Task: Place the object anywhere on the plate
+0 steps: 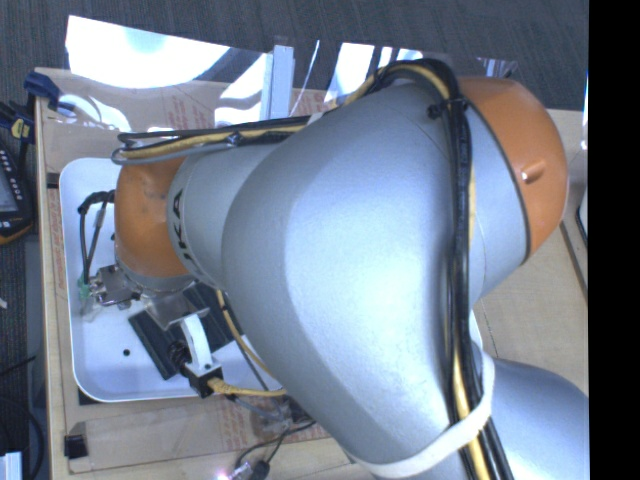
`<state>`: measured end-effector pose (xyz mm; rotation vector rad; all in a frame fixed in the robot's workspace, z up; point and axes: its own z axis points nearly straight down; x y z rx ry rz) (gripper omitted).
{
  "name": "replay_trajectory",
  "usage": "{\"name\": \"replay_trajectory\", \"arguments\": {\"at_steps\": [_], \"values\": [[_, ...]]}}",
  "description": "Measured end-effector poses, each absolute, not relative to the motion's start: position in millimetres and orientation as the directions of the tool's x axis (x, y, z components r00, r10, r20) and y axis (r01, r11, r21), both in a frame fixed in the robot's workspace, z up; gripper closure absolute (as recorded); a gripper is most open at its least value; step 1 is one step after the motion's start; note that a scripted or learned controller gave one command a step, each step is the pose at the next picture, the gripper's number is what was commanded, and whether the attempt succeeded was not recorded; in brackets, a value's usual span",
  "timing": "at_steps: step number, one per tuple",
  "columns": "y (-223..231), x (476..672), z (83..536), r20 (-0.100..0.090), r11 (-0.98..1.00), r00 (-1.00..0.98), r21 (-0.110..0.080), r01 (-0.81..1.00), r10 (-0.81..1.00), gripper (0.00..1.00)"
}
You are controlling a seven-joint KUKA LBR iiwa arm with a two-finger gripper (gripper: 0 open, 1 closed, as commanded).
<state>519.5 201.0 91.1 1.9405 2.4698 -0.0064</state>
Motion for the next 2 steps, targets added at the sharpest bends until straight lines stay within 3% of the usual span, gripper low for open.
{"name": "replay_trajectory", "arguments": {"at_steps": [1, 2], "values": [[157.6, 594.3, 121.6, -0.001, -0.022, 0.022, -0.002, 1.000, 1.000, 1.00], [101.1, 587.7, 268.2, 0.000, 0.231, -0.231, -0.001, 0.973, 0.973, 1.00]]}}
